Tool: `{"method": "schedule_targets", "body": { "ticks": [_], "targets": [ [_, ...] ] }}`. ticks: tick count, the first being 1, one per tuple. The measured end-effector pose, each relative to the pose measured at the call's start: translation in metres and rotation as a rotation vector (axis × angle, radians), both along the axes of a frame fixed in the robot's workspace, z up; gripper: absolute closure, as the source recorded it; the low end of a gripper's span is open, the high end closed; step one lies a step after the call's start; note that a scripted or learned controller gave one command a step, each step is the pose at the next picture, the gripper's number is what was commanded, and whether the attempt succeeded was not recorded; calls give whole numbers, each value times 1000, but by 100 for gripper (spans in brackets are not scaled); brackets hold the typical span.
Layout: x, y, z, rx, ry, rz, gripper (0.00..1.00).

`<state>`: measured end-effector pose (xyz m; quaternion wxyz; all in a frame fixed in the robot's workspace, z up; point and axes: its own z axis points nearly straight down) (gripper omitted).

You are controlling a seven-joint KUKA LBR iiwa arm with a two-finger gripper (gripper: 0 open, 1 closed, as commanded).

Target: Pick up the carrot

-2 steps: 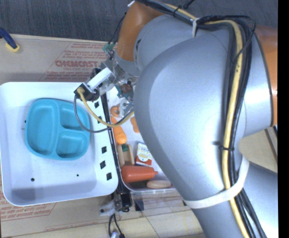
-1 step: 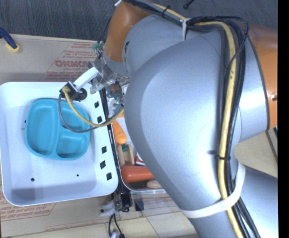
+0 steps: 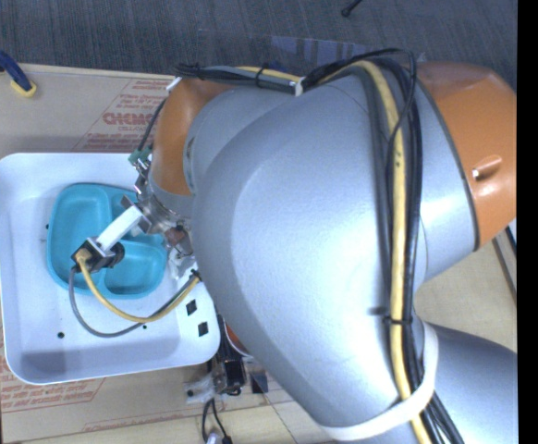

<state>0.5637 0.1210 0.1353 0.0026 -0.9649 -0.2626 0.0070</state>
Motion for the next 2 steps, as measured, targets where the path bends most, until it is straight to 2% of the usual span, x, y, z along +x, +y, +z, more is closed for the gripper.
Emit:
{"method": "schedule_targets", "body": {
  "ticks": [1, 2],
  "targets": [
    [73, 9, -1, -2, -12, -254, 0],
    [80, 65, -3, -1, -11, -320, 0]
  ]
}}
